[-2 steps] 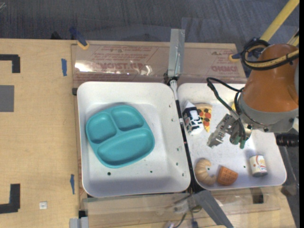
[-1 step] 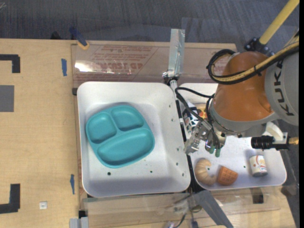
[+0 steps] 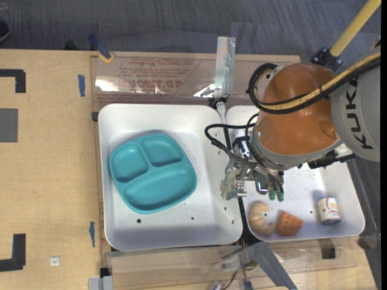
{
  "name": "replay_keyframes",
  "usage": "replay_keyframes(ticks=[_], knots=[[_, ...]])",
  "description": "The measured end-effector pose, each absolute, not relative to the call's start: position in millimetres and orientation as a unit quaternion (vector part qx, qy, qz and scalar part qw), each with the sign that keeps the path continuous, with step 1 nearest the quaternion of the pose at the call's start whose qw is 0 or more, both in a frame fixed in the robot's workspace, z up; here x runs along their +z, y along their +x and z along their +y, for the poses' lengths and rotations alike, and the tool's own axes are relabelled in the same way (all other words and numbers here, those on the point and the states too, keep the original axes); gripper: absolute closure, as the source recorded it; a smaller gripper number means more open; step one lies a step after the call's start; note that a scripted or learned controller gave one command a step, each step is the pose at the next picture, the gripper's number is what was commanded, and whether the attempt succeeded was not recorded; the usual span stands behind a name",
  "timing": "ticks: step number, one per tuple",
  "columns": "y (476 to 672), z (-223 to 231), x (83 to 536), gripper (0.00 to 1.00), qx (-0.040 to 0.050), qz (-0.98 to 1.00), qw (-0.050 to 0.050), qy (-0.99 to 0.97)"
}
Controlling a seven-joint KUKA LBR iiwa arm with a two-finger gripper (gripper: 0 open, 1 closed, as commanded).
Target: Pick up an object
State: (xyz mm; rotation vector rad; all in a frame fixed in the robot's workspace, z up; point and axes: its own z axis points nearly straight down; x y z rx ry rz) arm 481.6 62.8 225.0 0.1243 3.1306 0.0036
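- Pale wood surface [image 3: 48, 180] carries two shallow white bins side by side, w/ grey floor beyond its far edge.
- Left white bin [image 3: 121, 234] holds a teal plastic divided plate [image 3: 152, 171], three compartments, lying flat near the bin's middle.
- Right white bin [image 3: 351, 222] is largely covered by the grey arm w/ orange band [image 3: 299, 116], reaching in from the right.
- Gripper [image 3: 254, 186] hangs over the wall between the two bins, just above the near items; nothing is seen between the fingers.
- Finger state: cannot tell. Metal parts, cables and green tips blur together there.
- Candidates in right bin, near edge: tan rounded shell-like object [image 3: 261, 217], touching or just beside an orange waffle-textured cone piece [image 3: 289, 223]; small white cylindrical can w/ orange label [image 3: 328, 209] sits apart to the right.
- Doing it well, I'd judge: go for the tan object, nearest the gripper; centre over it before descending so the cone piece isn't nudged, and keep off the bin wall.
- Hidden: far part of the right bin under the arm; anything lying there can't be seen.
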Motion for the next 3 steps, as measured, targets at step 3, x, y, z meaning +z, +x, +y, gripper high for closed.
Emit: replay_keyframes(ticks=[3], knots=[[528.9,229.5,92.8,1.00,0.0037,0.999,0.002,0.040]])
